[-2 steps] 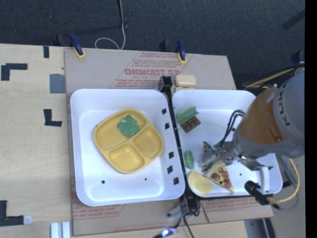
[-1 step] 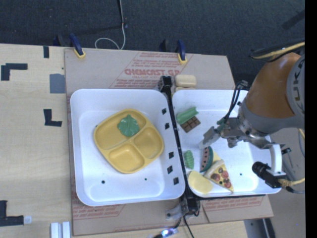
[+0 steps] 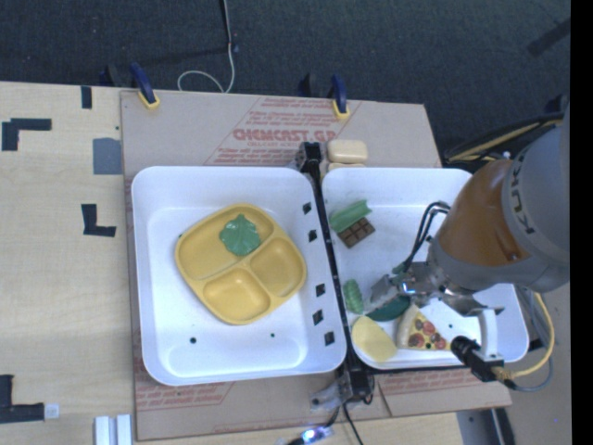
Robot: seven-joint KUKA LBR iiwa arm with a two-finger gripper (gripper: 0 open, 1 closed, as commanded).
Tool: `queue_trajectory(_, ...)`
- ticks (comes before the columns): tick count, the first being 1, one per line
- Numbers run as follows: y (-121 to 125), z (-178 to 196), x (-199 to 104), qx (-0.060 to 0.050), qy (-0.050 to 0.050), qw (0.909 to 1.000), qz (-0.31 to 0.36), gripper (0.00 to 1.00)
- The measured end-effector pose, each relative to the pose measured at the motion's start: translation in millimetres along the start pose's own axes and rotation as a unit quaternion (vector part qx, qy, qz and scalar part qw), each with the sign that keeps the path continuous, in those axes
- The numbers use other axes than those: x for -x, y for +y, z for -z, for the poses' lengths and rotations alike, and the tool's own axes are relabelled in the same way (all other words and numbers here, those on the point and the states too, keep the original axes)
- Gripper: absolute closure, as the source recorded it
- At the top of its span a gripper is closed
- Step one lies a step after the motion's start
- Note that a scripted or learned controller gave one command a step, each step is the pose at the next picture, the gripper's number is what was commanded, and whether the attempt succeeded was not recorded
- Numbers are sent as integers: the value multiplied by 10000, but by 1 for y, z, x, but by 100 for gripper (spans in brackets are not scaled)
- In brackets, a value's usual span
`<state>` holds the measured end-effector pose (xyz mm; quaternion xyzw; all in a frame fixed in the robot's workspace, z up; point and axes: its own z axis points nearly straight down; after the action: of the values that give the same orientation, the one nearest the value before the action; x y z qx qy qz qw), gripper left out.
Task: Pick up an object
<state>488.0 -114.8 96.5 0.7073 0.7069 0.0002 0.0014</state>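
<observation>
The right bin point(image 3: 389, 188) holds several toy foods. A green block point(image 3: 352, 215) and a brown chocolate bar point(image 3: 357, 233) lie near its far left. A small green pickle point(image 3: 353, 295), a pale yellow piece point(image 3: 373, 338) and a pizza slice point(image 3: 424, 332) lie near the front. My gripper point(image 3: 395, 291) hangs low over the front middle of this bin, just right of the pickle. A teal piece point(image 3: 393, 310) shows right beneath it. The grey wrist hides much of the gripper.
The left bin point(image 3: 153, 248) carries a yellow divided plate point(image 3: 241, 265) with a green leafy piece point(image 3: 242, 235) in its far compartment. A beige block point(image 3: 347, 151) rests on the cardboard behind the bins. A black divider point(image 3: 320, 248) with clips runs between the bins.
</observation>
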Motion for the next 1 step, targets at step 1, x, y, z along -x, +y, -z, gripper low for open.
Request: queue_trajectory(1,-1,7,-1,-31,15,10000,5,100)
